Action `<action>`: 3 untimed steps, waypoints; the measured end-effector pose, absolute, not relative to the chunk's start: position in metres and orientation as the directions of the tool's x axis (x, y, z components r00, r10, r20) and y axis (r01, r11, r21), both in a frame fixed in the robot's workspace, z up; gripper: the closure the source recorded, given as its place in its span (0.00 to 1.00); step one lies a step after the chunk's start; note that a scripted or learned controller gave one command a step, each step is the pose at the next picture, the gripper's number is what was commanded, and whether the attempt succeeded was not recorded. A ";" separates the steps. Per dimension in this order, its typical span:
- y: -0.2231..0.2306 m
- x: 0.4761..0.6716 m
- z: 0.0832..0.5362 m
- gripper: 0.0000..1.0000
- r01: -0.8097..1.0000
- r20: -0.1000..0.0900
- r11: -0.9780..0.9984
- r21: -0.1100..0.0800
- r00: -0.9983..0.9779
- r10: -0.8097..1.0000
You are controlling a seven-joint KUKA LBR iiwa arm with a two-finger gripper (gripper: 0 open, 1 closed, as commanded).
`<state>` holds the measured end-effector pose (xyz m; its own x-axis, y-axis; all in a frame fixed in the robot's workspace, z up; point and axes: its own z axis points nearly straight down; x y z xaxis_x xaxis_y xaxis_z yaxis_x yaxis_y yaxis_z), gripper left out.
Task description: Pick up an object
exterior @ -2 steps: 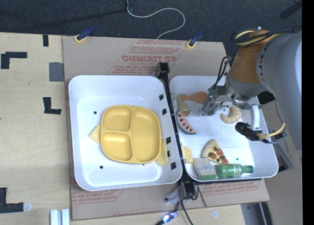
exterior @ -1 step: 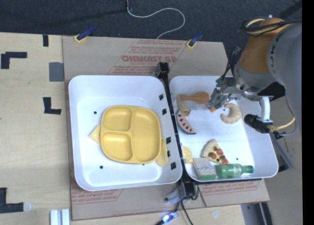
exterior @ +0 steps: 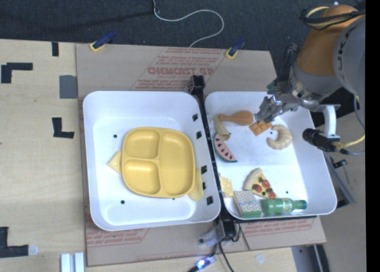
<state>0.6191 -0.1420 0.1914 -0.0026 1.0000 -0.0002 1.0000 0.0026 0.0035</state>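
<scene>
My gripper (exterior: 266,112) hangs over the back of the right bin (exterior: 314,170), its tip just above a small orange piece (exterior: 260,127). A brown drumstick (exterior: 236,117) lies to its left. To the lower right of the tip sits a tan croissant (exterior: 280,136). A watermelon slice (exterior: 224,148) and a pale curved piece (exterior: 219,126) lie near the bin's left wall. At the front are a pizza slice (exterior: 259,183), a green bottle (exterior: 283,206), a small box (exterior: 246,203) and a yellow cheese wedge (exterior: 225,186).
The left bin (exterior: 101,146) holds a yellow divided plate (exterior: 159,162). A black divider (exterior: 205,146) runs between the bins. The arm's orange band (exterior: 317,51) rises at the right, and a cable (exterior: 178,9) loops across the dark floor behind.
</scene>
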 end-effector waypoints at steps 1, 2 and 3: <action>-0.141 0.620 0.227 1.00 1.000 0.000 0.002 0.003 -0.002 1.000; -0.105 0.579 0.219 1.00 1.000 0.001 0.003 -0.004 -0.003 1.000; -0.067 0.541 0.213 1.00 1.000 0.001 0.003 -0.004 -0.003 1.000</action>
<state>0.5413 -0.0670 0.2129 -0.0034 1.0000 0.0013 1.0000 0.0034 -0.0044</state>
